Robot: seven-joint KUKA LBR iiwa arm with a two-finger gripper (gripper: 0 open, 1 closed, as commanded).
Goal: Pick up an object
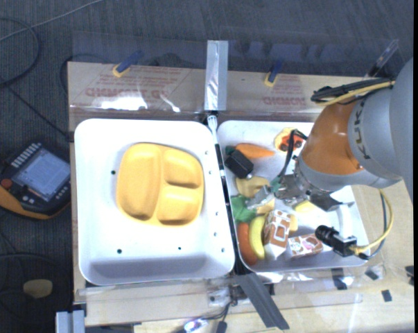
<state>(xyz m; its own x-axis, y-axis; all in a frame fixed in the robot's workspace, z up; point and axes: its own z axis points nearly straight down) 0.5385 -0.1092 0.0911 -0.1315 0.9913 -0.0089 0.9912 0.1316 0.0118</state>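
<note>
Right bin [347, 210] cluttered, orange carrot [256, 151] lay at its far side, black block [238, 162] just beside, banana [256, 240] and red-white carton [279, 229] rested toward its near edge.

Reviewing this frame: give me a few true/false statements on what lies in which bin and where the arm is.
1. The yellow divided tray lies in the left bin. True.
2. The banana lies in the left bin. False: it lies in the right bin, near the front.
3. The arm is above the right bin. True.
4. The carrot lies on the yellow tray. False: it lies at the back of the right bin.
</note>
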